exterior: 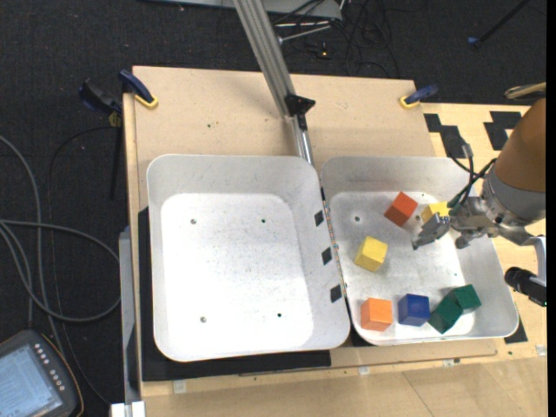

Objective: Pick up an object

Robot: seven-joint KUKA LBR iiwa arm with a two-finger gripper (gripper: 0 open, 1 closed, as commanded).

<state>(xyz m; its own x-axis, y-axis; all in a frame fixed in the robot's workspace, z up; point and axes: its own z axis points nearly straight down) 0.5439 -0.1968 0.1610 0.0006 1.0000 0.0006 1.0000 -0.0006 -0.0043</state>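
Observation:
My gripper (439,238) hangs over the right bin (495,272), reaching in from the right, and it is open with nothing between its fingers. A small yellow block (437,208) lies just behind it, partly hidden by the gripper. To the left of that sits a red-orange cube (401,208). A yellow cube (371,254) rests nearer the bin's middle left. Along the front wall lie an orange cube (376,313), a blue cube (414,308) and two dark green blocks (456,307) touching each other.
The left bin (165,233) stands beside the right one, their rims meeting in the middle. A metal pole (265,46) slants in from the top to the bins' shared edge. Clamps (139,89) hold the board's back corners.

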